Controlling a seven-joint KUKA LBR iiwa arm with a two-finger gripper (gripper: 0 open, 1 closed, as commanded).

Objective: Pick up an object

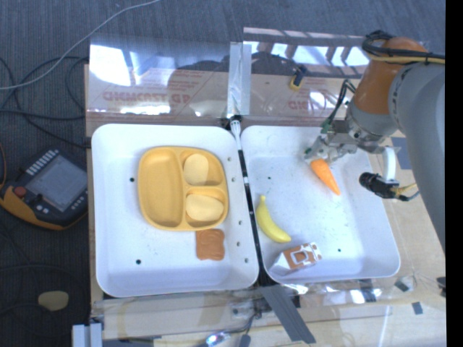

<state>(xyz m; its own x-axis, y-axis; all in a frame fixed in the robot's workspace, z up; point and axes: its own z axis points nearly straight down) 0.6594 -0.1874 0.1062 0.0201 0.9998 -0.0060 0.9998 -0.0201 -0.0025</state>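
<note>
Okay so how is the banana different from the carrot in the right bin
The banana is yellow and curved; the carrot is orange, straight and tapers to a point. The banana lies near the bin's left wall, close to the divider; the carrot lies farther back, just under the gripper. The banana has open floor around it, while the carrot's thick end sits right at the gripper. Both lie flat in the right bin, slanting the same way.

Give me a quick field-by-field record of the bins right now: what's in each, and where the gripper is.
left bin: yellow plastic divided tray holding two pale round food pieces; brown toast-like slice beside the tray's near edge
right bin: orange plastic carrot, yellow plastic banana, small orange-and-white box
gripper: at the carrot's thick end, in the right bin's far part
grasp: not confirmed
</note>
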